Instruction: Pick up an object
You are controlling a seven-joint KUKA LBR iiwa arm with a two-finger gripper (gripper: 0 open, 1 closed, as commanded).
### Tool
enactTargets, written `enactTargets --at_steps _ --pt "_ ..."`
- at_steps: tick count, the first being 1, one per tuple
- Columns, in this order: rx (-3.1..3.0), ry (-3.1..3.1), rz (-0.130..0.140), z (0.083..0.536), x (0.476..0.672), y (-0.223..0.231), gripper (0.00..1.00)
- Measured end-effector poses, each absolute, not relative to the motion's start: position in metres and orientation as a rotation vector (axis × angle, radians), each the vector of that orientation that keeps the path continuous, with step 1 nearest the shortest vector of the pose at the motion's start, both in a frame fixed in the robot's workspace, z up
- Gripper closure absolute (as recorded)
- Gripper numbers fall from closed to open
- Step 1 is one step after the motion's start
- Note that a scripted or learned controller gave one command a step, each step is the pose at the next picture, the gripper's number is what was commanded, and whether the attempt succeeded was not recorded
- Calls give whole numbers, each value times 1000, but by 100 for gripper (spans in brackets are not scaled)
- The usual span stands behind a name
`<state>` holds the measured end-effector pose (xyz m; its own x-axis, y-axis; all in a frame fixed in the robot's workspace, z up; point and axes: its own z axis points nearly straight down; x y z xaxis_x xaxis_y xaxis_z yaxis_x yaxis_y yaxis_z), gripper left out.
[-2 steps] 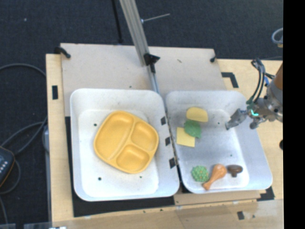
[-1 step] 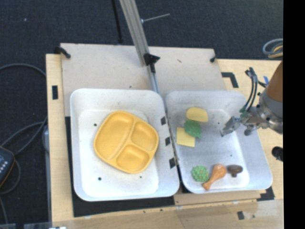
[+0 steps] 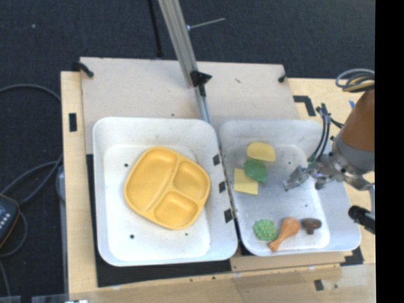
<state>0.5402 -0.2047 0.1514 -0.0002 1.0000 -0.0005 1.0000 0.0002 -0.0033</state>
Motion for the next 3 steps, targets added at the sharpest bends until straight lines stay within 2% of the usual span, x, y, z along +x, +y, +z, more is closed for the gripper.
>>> enactTargets --at_steps 1,2,3 --pt "-2222 -2221 3 99 540 -206 0" --pt "-2230 -2220 -3 113 541 -207 100" --pt "-2225 -2231 -5 178 544 -207 100"
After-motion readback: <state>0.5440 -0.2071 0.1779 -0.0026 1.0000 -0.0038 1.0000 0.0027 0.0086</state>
